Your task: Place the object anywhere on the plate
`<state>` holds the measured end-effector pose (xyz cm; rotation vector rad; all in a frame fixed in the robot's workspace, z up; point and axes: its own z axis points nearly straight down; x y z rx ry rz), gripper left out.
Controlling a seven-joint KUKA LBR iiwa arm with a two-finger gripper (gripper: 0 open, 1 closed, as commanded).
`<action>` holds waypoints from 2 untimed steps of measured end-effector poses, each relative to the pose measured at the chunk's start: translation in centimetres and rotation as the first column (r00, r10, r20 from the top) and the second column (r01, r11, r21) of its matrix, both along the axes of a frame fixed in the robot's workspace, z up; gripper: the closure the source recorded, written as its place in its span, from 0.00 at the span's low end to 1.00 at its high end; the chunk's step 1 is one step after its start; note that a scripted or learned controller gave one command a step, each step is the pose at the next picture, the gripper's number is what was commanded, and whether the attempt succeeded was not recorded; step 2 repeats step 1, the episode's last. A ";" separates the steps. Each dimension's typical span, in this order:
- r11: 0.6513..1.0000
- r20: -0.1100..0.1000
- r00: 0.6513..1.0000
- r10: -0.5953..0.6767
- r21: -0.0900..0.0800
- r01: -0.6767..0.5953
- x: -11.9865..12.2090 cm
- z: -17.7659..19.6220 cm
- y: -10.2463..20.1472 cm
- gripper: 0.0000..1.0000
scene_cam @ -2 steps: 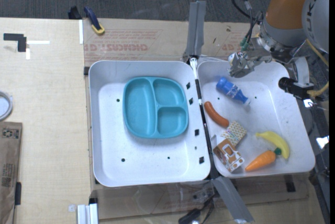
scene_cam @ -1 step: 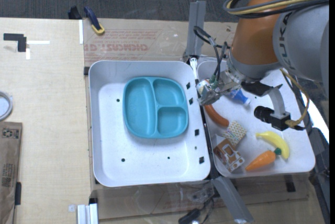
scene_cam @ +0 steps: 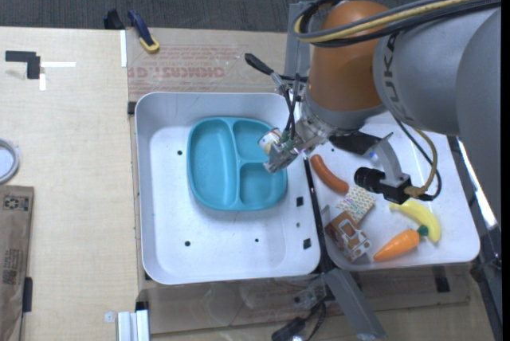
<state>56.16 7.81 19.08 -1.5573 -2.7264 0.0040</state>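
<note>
Turquoise divided plastic plate (scene_cam: 231, 164): I'm hovering the hand (scene_cam: 279, 150) at its right rim, grip unreadable; any release risks missing.

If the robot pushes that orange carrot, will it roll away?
Probably a little. The carrot looks round and tapered, so it would likely roll in a curve. It looks like smooth plastic, maybe slippery and light. The banana and the bin wall close by could stop it.
</note>
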 end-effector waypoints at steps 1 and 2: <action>1.000 0.000 1.000 0.000 0.000 0.000 0.0 0.0 0.0 0.00; 1.000 0.000 1.000 0.000 0.000 0.000 0.0 0.0 0.0 0.00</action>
